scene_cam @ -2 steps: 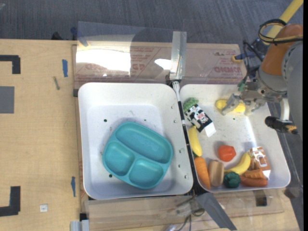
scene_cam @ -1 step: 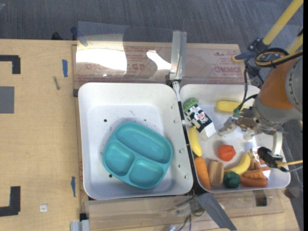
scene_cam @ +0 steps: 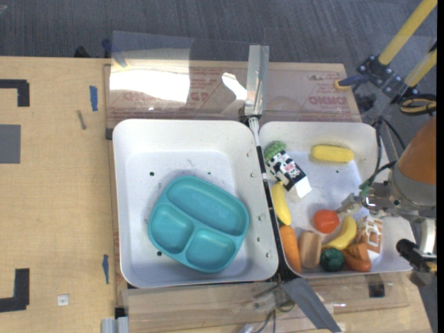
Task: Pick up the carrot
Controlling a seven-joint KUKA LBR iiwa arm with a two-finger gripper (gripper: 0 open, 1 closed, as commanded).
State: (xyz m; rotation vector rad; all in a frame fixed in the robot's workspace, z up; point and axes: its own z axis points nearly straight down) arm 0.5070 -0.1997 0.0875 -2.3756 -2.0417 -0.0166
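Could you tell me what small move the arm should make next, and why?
Probably slide the gripper toward the view's lower left: it hangs near the right bin's right side, while the carrot lies along that bin's left wall.

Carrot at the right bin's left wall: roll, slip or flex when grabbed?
Carrot looks like smooth moulded plastic: probably stiff, light, somewhat slippery. Its rounded, tapered body may pivot or roll if nudged. It lies between the wall of the right bin and a brown roll, so it likely won't roll far, but grasp room looks tight.
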